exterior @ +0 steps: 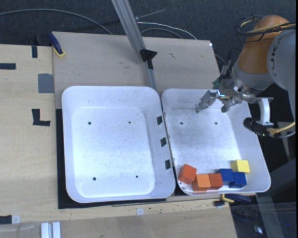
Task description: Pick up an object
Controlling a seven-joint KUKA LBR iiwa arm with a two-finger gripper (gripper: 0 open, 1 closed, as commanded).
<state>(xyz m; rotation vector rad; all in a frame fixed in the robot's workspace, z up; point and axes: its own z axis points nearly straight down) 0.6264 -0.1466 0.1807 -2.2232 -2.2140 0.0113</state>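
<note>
Along the near edge of the right bin point(248, 148) lies a cluster of blocks: an orange-red block point(187, 173), an orange block point(203, 181), a reddish block point(215, 180), a blue block point(233, 177) and a yellow block point(241, 166). My gripper point(214, 103) hangs over the far end of that bin, well away from the blocks. Its two fingers stand apart, open, with nothing between them.
The left bin point(111, 143) lies beside the right one, joined by black clips point(163, 142). A slanted metal rail point(131, 29) crosses the bench behind the bins. Cables run along the dark floor at the back. The arm's orange band point(260, 41) sits at the right.
</note>
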